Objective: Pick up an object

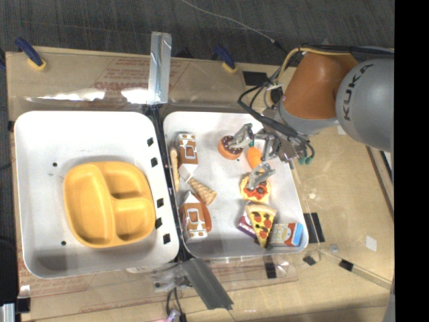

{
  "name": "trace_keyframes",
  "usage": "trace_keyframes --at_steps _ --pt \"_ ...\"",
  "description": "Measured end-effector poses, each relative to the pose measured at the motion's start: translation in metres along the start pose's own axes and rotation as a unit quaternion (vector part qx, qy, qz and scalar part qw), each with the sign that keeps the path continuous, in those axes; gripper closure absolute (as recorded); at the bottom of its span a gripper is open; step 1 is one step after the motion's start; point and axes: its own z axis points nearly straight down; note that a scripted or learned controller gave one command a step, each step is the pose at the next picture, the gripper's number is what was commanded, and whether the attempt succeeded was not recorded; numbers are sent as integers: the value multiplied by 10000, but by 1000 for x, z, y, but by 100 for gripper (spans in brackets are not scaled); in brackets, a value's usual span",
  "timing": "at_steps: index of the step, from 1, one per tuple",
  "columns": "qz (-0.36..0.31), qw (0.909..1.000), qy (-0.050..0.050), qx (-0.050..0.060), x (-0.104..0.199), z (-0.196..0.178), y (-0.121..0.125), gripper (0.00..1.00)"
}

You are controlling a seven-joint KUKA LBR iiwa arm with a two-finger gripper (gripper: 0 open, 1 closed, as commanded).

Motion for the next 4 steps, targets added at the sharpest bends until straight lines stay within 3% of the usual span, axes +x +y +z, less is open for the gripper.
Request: trace_keyframes --at_steps 1,2,4 --pt "-347 9994 -56 37 -15 37 -5 0" --pt "-331 9994 -64 36 7 37 1 0" --pt "-974 9952 -64 37 -1 36 0 0"
